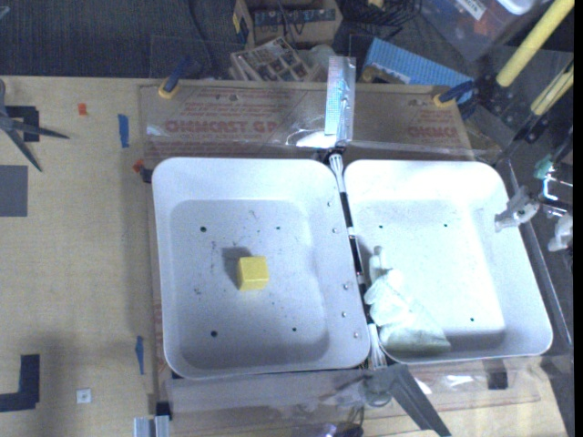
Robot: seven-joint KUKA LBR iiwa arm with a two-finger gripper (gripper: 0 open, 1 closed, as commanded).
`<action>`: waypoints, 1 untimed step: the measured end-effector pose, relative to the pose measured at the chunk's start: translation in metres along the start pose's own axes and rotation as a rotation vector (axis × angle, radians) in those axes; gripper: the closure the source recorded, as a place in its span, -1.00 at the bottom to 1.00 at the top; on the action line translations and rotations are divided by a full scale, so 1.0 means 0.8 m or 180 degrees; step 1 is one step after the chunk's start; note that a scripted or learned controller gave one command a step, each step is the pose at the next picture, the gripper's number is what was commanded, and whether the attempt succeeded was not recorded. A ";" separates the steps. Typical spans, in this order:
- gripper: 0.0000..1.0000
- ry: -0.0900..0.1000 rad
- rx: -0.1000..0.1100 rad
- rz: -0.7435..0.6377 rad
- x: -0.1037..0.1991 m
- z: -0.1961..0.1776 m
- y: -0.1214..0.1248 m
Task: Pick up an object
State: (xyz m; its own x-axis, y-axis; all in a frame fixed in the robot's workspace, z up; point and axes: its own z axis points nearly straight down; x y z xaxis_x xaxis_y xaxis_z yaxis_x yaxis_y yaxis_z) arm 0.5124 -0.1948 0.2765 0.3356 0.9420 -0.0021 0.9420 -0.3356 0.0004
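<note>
A small yellow block [253, 272] lies flat on the floor of the left white bin [182, 189], a little left of that bin's middle. A crumpled white and pale green soft item [397, 315], like a bag or cloth, is bunched in the near left corner of the right white bin [474, 198], against the wall between the bins. Nothing is touching either object.
A clear sheet and cardboard [273, 121] lie behind the bins. Boxes, cables and a blue pad [410, 62] clutter the back. A yellow bar [542, 30] slants at the top right. Metal fittings [528, 209] stand at the right bin's right rim. A grey strut [410, 399] sits below.
</note>
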 end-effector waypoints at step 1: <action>-1.00 -0.0001 0.0000 -0.0425 0.020 -0.036 -0.032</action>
State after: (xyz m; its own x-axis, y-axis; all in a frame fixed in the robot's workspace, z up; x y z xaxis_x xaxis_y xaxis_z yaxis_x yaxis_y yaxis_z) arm 0.4935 -0.1710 0.3052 0.2072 0.9783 -0.0025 0.9783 -0.2072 0.0000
